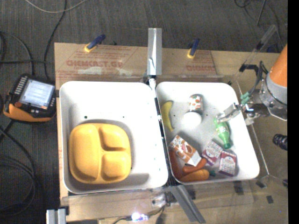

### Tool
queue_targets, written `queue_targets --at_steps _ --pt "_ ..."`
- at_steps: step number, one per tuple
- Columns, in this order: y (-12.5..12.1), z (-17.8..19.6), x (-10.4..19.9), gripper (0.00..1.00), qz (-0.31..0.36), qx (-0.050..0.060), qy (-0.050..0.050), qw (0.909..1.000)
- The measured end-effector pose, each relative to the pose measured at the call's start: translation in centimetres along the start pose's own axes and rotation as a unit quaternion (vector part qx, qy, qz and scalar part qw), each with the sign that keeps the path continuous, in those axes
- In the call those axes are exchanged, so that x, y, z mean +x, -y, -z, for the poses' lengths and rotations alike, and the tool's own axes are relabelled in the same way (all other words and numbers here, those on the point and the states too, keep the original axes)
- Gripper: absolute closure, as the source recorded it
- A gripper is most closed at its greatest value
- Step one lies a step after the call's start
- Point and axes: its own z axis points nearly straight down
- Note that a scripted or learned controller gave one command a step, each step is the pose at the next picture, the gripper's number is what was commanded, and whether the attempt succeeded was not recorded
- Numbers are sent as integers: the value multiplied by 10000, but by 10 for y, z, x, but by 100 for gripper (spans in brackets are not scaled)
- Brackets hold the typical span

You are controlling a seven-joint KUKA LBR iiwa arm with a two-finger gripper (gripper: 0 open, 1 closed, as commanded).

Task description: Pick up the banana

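Faint red lettering "CHEMCAST" on the brown board (105,64) behind the bins; remaining characters unclear

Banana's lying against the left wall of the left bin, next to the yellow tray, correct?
Not quite. The camera view shows the banana against the left wall of the right bin. The yellow tray sits alone in the left bin.

Yellow banana (167,114), yellow tray (100,152) (three-sectioned), green bottle (223,132), orange carrots (196,171), white bins (112,88).
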Motion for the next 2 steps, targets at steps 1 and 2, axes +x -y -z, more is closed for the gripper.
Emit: queue_targets --at_steps 1,2 --pt "-40 -103 22 0 293 3 -5 9996" --pt "-57 -182 66 0 364 -53 22 9993"
